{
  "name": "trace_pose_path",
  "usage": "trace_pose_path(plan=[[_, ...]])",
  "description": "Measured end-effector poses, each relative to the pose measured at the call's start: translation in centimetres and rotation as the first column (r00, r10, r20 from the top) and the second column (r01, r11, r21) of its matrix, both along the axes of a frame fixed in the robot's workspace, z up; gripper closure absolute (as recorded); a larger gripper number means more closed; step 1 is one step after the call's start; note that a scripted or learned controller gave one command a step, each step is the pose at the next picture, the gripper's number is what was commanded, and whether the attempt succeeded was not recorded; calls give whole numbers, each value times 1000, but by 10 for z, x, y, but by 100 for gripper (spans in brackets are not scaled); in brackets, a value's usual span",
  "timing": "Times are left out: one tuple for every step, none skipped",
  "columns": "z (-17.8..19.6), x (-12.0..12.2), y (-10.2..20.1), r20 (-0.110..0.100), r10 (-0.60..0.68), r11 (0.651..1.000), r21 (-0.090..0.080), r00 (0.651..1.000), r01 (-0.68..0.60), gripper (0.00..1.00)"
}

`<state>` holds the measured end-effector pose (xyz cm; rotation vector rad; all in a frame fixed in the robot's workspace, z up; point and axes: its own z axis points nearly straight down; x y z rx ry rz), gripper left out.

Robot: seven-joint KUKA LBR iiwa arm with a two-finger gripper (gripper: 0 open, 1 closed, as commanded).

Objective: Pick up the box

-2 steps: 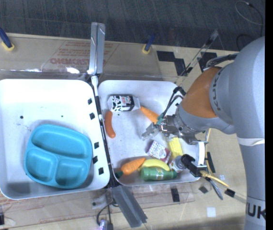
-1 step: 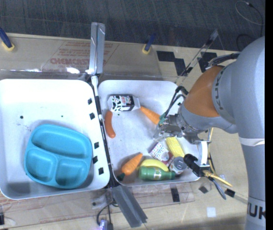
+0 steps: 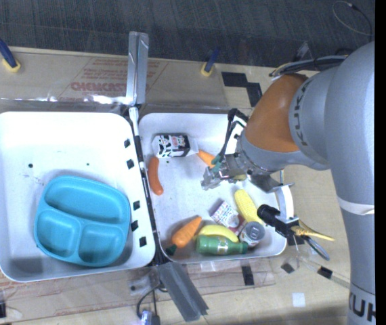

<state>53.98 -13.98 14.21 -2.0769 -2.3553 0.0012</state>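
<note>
So I was parked over the right bin (image 3: 179, 124), gripper (image 3: 215, 177) hanging low around the middle of it, and honestly I couldn't tell from up there if it was spread or closed, too small and blurry. Nothing looked caught in it. The box (image 3: 171, 144), the little black-and-white one, sat up in the bin's far left corner, a fair way left of me and clear of my reach. A sausage (image 3: 155, 175) lay just below it along the left wall, and an orange bit (image 3: 206, 158) sat between box and gripper.

I'd call that the approach step, not the grab. Next move needed a slide left and toward the back, then a drop over the box without clipping the wall or that sausage.

The near end of the bin was a pile: carrot (image 3: 186, 231), green bottle (image 3: 221, 246), corn (image 3: 246, 206), a can (image 3: 252, 233), a small packet (image 3: 224, 214). The left bin (image 3: 17, 141) had a blue tray (image 3: 81, 220). It all sat on a bench (image 3: 57, 70) with blue clamps (image 3: 7, 54) on the back edge, dark carpet (image 3: 179, 12) behind.
</note>
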Motion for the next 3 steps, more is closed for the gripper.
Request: trace_pose_path(plan=[[0,0,0,0,0,1000,0,1000,0,0],[-51,-25,-30,-3,-51,999,1,999,51,0],[-51,-25,-30,-2,-51,999,1,999,51,0]])
